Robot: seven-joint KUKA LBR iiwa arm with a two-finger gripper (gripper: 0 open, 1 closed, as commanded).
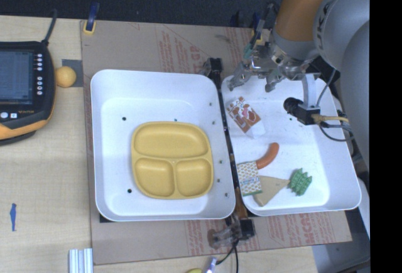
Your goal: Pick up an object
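- The counter (50,203) is carrying a cardboard sheet with two white bins sitting side by side, a yellow divided tray (171,159) lying in the left bin (107,140).
- The fingers (257,77) are hanging spread wide over the far edge of the right bin (339,159), gripping nothing, so I'm guessing it's still choosing.
- All the pickable stuff is lying nearer the camera than the fingers: snack packet (243,115) closest, then sausage (267,154), green toy (300,182), wedge (267,189).
- Sausage is sitting in open floor, looking easiest; the wedge is crowding the rim.
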